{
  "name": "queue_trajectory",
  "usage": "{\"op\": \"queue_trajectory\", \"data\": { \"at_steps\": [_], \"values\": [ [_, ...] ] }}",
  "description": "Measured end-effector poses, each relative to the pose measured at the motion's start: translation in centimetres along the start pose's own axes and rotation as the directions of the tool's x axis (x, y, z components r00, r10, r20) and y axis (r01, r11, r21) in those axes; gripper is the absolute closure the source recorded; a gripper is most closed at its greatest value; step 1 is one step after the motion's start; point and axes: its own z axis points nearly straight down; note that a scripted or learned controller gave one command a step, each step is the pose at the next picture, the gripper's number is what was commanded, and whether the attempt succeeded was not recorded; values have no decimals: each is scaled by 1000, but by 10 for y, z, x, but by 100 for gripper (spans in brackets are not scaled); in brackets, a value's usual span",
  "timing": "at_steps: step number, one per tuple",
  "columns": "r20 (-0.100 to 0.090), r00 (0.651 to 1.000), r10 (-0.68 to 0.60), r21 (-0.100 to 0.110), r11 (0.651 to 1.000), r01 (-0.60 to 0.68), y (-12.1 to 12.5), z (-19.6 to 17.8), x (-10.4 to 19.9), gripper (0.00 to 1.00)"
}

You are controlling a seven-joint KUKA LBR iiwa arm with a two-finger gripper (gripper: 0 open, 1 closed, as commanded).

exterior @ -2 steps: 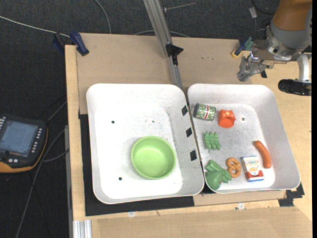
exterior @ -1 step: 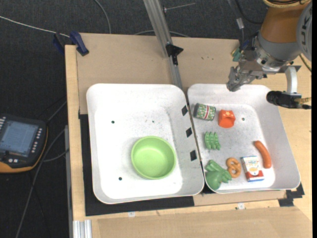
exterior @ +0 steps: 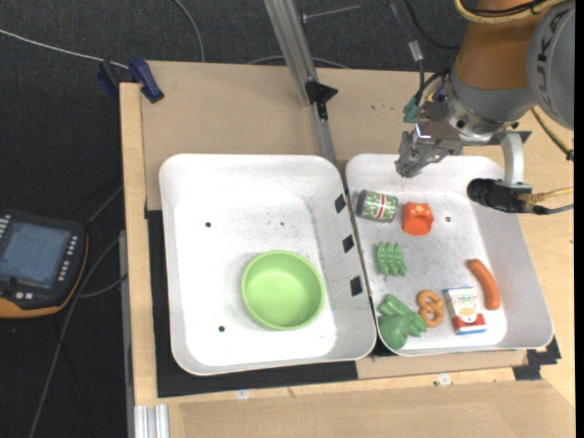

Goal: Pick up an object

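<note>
Arm reaches in from the right; orange band visible above the wrist. The gripper [exterior: 411,165] hangs over the far edge of the right bin [exterior: 522,272], tilted down toward the left. Jaws: tips sit close together, dark against the white rim; cannot tell whether they are parted or closed. Nothing is seen between them.

Right bin contents, none touching the gripper:
- Small can [exterior: 377,206], green and white with a red stripe, lying on its side, near the far left part of the bin, just below the gripper tips.
- Orange-red block [exterior: 417,219] just beside the can, to its right.
- Green ridged piece [exterior: 391,259] toward the middle left.
- Green leafy toy [exterior: 398,321] at the near left corner, against the bin wall.
- Pretzel [exterior: 430,306] just right of the leafy toy.
- Small carton [exterior: 465,310], white with red and blue print, beside the pretzel.
- Orange sausage [exterior: 484,283] lying slantwise, next to the carton's far right side.

Left bin [exterior: 192,208] holds a green bowl [exterior: 282,289], upright, in its near right part.

Both bins sit side by side on the wooden worktop [exterior: 237,108]. A handheld pendant [exterior: 36,261] lies off the worktop at the left.
</note>
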Motion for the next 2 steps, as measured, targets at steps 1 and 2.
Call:
{"op": "queue_trajectory", "data": {
  "at_steps": [1,2],
  "values": [
    [0,1000,0,0,1000,0,-22,-6,47,100],
    [0,1000,0,0,1000,0,-47,-8,97,100]
  ]
}}
